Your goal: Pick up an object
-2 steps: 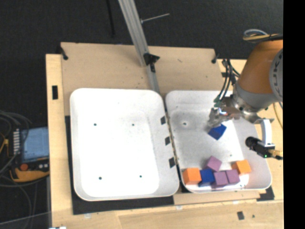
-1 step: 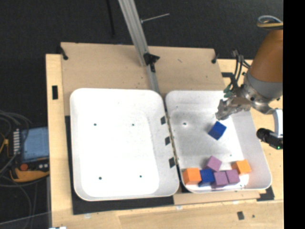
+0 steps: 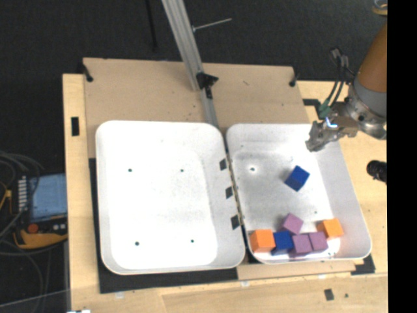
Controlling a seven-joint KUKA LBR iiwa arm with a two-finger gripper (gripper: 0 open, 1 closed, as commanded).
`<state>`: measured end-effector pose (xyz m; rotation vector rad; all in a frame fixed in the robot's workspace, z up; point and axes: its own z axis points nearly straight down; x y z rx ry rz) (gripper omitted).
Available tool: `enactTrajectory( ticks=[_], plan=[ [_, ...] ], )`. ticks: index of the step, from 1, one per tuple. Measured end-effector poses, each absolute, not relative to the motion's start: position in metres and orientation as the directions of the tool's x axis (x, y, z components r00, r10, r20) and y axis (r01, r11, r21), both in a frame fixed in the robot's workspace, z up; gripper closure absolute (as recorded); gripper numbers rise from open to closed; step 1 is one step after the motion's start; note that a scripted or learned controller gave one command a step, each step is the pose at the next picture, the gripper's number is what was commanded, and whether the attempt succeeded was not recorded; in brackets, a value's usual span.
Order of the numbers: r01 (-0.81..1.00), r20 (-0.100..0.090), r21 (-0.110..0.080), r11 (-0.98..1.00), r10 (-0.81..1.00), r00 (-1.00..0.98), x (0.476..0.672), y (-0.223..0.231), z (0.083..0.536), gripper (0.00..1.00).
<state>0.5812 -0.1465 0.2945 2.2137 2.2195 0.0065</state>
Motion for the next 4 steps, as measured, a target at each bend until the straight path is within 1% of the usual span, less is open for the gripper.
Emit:
enactTrajectory(
  ticks=[1,2,3,4],
  plan=[
    [1.000,0.000,0.001,0.006,1.000,-0.006,0.589,-0.092,0.278,1.00],
    [1.000,0.000,-0.001,0.006,1.000,-0.006,0.586,-0.044,0.259,1.00],
    [1.000,0.001,0.000,0.006,1.000,-0.006,0.574,0.006,0.255,1.00],
    [1.000,0.001,-0.002,0.006,1.000,-0.006,0.570,0.051,0.241,1.00]
  ],
)
